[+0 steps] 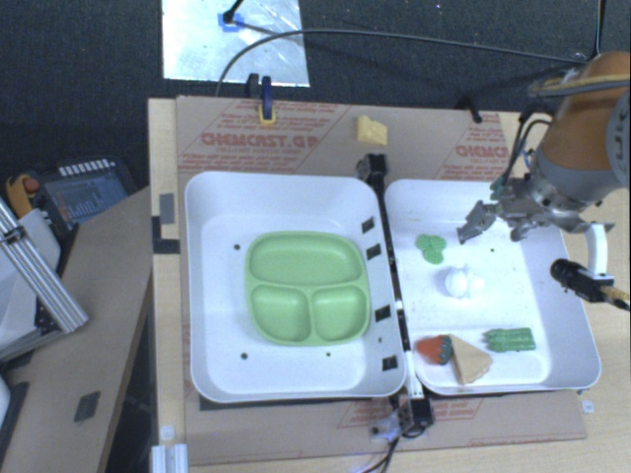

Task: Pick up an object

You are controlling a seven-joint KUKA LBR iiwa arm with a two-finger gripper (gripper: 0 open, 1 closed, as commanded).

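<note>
While the gripper (496,221) hangs over the right bin (577,363) with fingers spread and holding nothing, the nearest pick is the small green piece (431,247), just left of it; centre above it, then descend straight before closing.

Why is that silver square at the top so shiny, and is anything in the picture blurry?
In the camera view, the silver sheet glares because its foil-like surface bounces the light; the white bins look bright with soft shadows along their walls; the gripper and orange band look slightly soft, while the green tray is fairly sharp.
</note>
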